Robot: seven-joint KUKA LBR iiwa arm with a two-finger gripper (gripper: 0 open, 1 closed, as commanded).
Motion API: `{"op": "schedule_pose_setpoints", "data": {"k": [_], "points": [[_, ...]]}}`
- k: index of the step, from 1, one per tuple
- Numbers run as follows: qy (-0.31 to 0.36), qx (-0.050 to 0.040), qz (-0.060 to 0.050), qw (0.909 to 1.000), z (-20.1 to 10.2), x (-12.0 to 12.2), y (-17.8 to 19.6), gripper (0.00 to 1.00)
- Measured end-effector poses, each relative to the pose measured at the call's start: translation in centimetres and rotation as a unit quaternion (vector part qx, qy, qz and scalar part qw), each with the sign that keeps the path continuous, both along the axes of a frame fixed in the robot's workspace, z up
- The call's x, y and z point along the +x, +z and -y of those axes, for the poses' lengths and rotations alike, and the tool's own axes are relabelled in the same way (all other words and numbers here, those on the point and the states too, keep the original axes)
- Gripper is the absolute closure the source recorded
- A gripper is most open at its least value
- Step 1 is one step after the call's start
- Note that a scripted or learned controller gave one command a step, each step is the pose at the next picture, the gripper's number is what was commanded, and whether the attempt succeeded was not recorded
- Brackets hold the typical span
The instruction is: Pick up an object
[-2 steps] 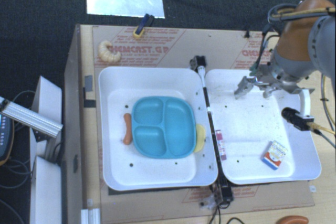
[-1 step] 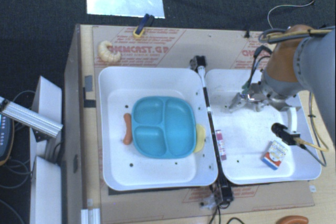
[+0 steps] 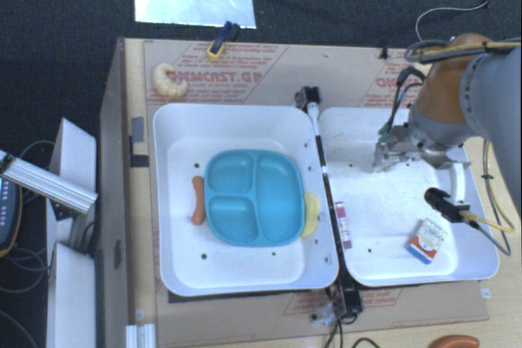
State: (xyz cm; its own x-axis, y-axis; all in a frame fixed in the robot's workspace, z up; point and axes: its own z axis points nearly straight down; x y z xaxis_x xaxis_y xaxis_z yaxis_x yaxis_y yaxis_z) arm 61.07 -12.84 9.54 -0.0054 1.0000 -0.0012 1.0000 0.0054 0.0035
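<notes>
Camera view, carton (image 3: 427, 240) apart from claw (image 3: 390, 155)

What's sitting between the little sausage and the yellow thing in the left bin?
A blue divided plate lies between the sausage and the yellow thing, whose edge it partly hides, as the overhead camera view shows.

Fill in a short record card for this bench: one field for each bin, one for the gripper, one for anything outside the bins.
left bin: blue divided plate; orange sausage beside its left edge; yellow piece peeking out at its right edge
right bin: small carton near the front right corner; pink-and-white packet by the left wall
gripper: over the right bin's far half, apart from carton and packet
outside bins: pale curled object behind the left bin
</notes>
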Motion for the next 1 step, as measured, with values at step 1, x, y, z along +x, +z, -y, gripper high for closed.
{"op": "schedule_pose_setpoints", "data": {"k": [1], "points": [[0.0,-0.0001,0.0,1.0,0.0,-0.01,-0.01,0.0]]}}
